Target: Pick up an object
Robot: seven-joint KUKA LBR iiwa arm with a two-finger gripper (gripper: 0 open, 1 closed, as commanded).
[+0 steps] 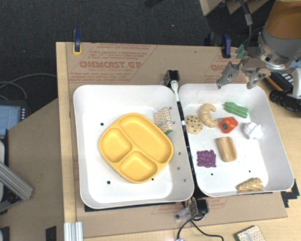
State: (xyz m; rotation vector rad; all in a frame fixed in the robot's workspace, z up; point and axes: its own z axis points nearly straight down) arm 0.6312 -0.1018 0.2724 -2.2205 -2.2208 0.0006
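My gripper (240, 79) hangs above the far edge of the right bin (278, 154), open, with nothing between its fingers. Below it in that bin lie a croissant (208, 114), a green vegetable (236, 109), a red pepper (229, 124), a white crumpled piece (253, 130), a round cookie (193, 124), a tan bread roll (226, 148), a purple grape bunch (206, 158) and a pale pastry (250, 185). The green vegetable lies closest to the fingers.
The left bin (88, 149) holds a yellow three-part plate (135, 147) and a small patterned packet (163, 118) at the plate's far right corner. A black clip (171, 76) sits where the two bins meet at the back. Cardboard (120, 62) lies under both bins.
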